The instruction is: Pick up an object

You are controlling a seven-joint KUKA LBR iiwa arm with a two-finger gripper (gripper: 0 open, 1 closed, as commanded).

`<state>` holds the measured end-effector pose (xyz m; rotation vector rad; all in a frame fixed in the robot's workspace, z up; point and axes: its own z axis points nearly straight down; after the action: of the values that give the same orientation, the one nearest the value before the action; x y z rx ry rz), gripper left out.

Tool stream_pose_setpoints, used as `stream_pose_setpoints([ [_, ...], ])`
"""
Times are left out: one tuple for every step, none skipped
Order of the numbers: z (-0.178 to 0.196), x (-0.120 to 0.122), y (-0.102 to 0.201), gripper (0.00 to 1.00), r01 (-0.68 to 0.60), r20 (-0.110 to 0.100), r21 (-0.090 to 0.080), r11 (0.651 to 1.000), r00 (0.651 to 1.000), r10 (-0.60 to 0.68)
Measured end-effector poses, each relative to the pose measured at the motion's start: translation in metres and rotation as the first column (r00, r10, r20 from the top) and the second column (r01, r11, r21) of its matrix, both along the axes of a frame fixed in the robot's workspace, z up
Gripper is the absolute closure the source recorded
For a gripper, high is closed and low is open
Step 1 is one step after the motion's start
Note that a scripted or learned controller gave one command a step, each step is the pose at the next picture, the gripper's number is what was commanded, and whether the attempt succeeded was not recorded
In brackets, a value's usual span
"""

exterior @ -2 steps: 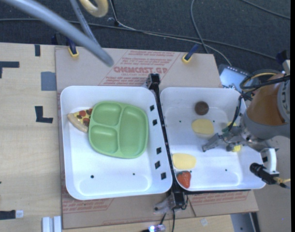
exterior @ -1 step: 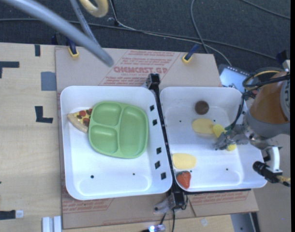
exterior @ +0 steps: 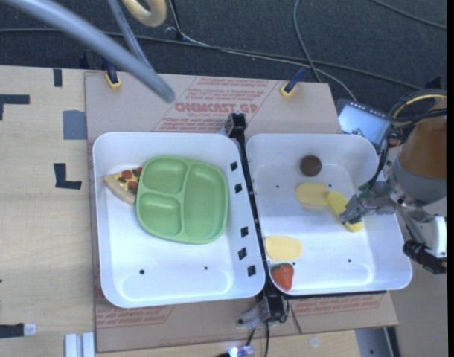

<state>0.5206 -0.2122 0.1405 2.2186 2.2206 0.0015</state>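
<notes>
The right bin [exterior: 376, 277] holds a brown round piece [exterior: 310, 165], a pale yellow oval piece [exterior: 312, 194], a small bright yellow piece [exterior: 341, 207], a yellow disc [exterior: 283, 247] and a red strawberry-like piece [exterior: 283, 276]. My gripper [exterior: 353, 213] reaches in from the right and sits low over the bright yellow piece at the bin's right side, touching or nearly touching it. The arm's grey wrist with its orange band [exterior: 424, 151] stands above the bin's right edge.
The left bin [exterior: 175, 288] holds a green divided plate [exterior: 184, 199] and a pizza slice [exterior: 123, 183] partly tucked under the plate's left edge. A black divider [exterior: 245, 214] runs between the bins. Cables lie behind the bench.
</notes>
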Motion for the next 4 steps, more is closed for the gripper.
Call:
stream_pose_setpoints([
  [0.059, 0.001, 0.009, 1.0, -0.001, 0.002, 0.0, 1.0, 1.0, 0.001],
  [0.103, 0.0, 0.015, 1.0, -0.001, 0.001, 0.0, 1.0, 1.0, 0.001],
  [0.09, 0.014, 0.065, 1.0, -0.005, -0.004, 0.002, 1.0, 1.0, 0.005],
  [0.078, 0.029, 0.114, 1.0, -0.005, -0.005, 0.002, 1.0, 1.0, 0.005],
])
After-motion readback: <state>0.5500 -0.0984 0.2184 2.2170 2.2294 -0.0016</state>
